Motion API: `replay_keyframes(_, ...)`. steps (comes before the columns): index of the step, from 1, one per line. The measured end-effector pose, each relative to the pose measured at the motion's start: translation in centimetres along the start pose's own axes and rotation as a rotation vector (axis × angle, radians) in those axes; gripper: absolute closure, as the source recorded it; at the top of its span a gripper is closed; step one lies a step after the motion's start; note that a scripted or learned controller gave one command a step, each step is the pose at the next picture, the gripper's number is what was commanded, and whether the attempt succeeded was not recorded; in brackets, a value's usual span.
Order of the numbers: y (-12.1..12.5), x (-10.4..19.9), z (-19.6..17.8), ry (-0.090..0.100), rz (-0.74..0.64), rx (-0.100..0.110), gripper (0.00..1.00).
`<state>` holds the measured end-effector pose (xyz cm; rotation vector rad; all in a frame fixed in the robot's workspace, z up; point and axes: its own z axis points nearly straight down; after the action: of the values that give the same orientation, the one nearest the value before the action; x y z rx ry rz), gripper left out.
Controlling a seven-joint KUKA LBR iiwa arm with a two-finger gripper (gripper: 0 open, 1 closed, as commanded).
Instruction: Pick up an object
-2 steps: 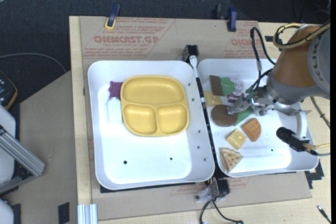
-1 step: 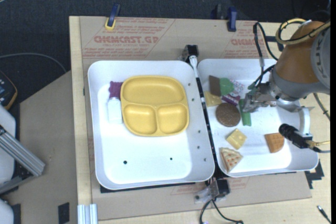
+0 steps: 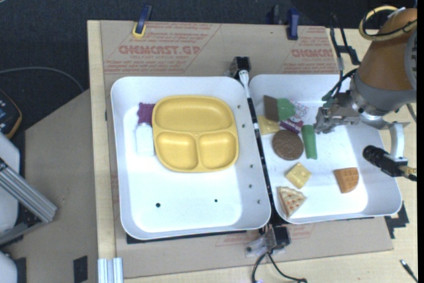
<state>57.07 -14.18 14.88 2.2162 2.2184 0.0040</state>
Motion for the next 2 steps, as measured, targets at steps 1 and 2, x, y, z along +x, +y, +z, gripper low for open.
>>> replay_keyframes(1, -0.2, -0.6, -4.5, -0.001, 0.001, -0.001, 1.0)
replay_keyframes(2, 0.0, -0.6, -7.8, 0.0, 0.0, 0.0, 1.0)
